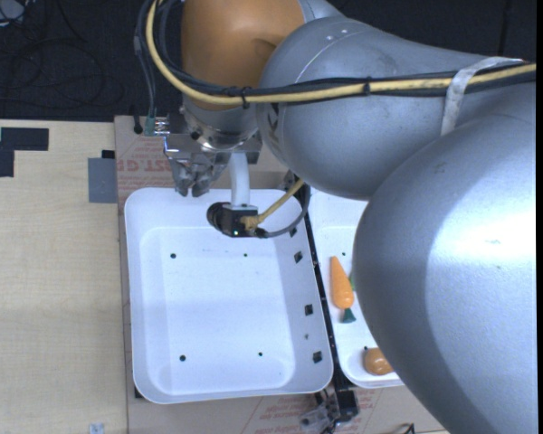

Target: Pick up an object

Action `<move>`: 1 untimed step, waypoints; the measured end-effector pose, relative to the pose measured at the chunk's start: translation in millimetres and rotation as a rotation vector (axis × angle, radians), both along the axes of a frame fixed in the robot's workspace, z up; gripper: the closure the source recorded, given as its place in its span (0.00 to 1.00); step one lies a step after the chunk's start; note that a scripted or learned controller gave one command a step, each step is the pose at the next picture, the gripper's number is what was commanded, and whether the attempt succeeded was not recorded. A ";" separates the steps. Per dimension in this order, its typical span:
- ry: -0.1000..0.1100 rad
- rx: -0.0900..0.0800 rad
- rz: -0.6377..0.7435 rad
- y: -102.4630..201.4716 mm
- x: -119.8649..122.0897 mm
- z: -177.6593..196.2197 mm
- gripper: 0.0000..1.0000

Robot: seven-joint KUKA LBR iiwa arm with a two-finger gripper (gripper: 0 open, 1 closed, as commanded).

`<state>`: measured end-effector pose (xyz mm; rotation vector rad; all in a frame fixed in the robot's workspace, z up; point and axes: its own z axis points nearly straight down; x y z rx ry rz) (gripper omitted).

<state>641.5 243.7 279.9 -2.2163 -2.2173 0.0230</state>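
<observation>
I am hanging over the far corner of the left-hand bin (pixel 217 324), with my gripper (pixel 195 181) pointing down just above its back rim. I cannot tell whether my jaws are apart or together; they are showing as a small grey cluster against the white rim. My grey arm (pixel 416 197) is reaching in from the right and covering most of the right-hand bin (pixel 347 242). In the visible strip of that bin an orange carrot (pixel 341 281) is lying lengthwise, its green end toward the near side. A small rounded orange object (pixel 376 361) is sitting closer to the front edge. Both are lying well apart from my gripper. The two white bins are resting side by side on a pale wooden bench (pixel 45 287).
</observation>
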 end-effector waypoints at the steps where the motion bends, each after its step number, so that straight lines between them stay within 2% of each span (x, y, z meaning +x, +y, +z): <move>1: -0.005 0.000 -0.006 -61.2 1.2 -58.1 1.00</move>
